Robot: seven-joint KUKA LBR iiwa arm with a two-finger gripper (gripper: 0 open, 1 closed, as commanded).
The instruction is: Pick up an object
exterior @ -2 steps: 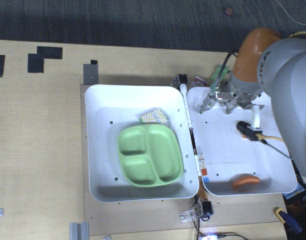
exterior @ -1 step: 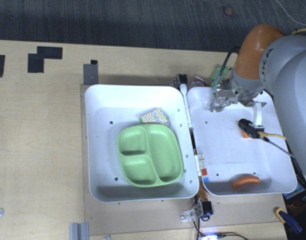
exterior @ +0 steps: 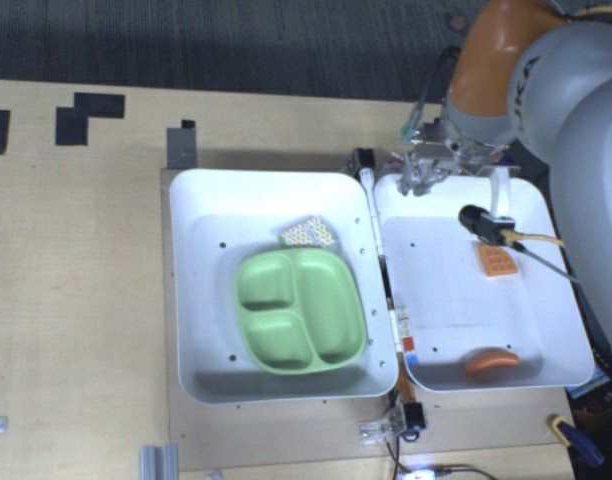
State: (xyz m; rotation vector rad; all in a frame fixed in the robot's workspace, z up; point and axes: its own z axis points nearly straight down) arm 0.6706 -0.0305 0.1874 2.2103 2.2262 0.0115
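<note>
My gripper (exterior: pixel 422 176) hangs over the back left corner of the right bin (exterior: pixel 546 373), and I see nothing in it. A small orange waffle-like square (exterior: pixel 497 260) lies in that bin, to the right of the gripper and nearer the front. An orange sausage-shaped piece (exterior: pixel 491 363) rests against the bin's front wall. In the left bin (exterior: pixel 191 268) sits a green divided plate (exterior: pixel 300 308), with a small white dotted piece (exterior: pixel 308 232) just behind it.
The grey arm with its orange band (exterior: pixel 496 53) comes in from the upper right over the right bin's back edge. The ridge between the two bins (exterior: pixel 384 278) runs just left of the gripper. Black marks (exterior: pixel 86 116) lie on the bench at far left.
</note>
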